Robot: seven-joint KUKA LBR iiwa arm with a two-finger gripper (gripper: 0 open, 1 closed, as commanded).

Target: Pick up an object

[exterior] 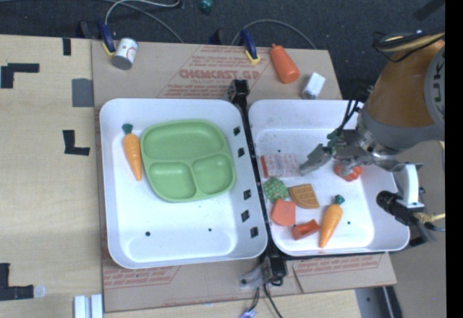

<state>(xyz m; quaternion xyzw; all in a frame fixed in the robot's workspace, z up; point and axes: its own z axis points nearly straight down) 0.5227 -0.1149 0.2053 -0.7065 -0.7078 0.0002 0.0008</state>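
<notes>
Claw (pixel 334 157) hangs low in the right bin (pixel 289 113), whether spread or closed I cannot tell; a small red piece (pixel 351 173) lies just beside it, carrot (pixel 330 221) nearer the bin's front.

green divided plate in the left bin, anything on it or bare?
Bare. The green plate lies flat in the left bin with all three compartments showing plain green. The nearest item, a carrot, lies beside its left edge, off it.

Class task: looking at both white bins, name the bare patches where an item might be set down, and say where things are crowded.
Left bin: bare floor along the near edge, below the green plate. Right bin: bare floor at the far side, above the gripper. Crowded: the right bin's near-left part, round the waffle piece and carrot.
</notes>
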